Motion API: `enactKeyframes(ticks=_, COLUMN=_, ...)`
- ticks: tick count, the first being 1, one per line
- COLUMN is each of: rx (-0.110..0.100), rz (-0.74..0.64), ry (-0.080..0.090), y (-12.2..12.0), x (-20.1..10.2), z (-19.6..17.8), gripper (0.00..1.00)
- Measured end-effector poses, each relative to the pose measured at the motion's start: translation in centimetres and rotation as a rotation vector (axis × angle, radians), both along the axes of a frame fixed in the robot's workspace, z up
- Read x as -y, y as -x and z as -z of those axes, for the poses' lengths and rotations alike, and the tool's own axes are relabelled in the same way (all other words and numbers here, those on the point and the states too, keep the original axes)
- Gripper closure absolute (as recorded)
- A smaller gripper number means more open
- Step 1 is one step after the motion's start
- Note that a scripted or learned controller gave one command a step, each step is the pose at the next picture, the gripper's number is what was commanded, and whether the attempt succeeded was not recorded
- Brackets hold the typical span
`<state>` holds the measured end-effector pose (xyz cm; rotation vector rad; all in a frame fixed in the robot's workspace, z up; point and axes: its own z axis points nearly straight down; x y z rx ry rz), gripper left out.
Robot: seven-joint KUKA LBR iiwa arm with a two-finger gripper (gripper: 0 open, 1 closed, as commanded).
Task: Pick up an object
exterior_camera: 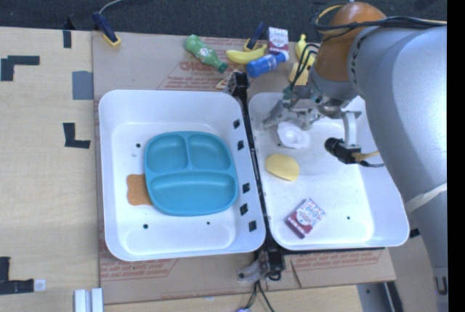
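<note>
Hovering gripper [294, 120] right of frame centre, grip state unclear | small white object [291, 136] directly beneath, upper part of right bin [378, 220] | likely light, smooth, rounded, may slip | best taken across its middle.

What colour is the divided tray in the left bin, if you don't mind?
The divided tray is light blue, seen clearly in the camera view.

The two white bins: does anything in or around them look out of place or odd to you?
Yes, two things. In the left bin, an orange slab lies half tucked under the blue divided plate. And a green bottle, a banana and a blue bottle lie outside the bins on the cardboard behind them.
</note>
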<state>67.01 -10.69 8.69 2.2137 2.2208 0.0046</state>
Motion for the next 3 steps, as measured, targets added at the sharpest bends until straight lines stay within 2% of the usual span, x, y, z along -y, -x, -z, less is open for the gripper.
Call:
enactKeyframes(ticks=1, rx=0.006, rz=-0.002, ry=0.0, y=-0.3, x=-0.1, z=-1.6, gripper=1.0)
enactKeyframes(ticks=2, rx=-0.001, rz=-0.001, ry=0.0, y=-0.1, x=-0.1, z=-1.2, gripper=0.0)
enactKeyframes(ticks=3, rx=0.001, rz=0.003, ry=0.003, y=2.1, x=-0.9, z=-0.1, gripper=0.0)
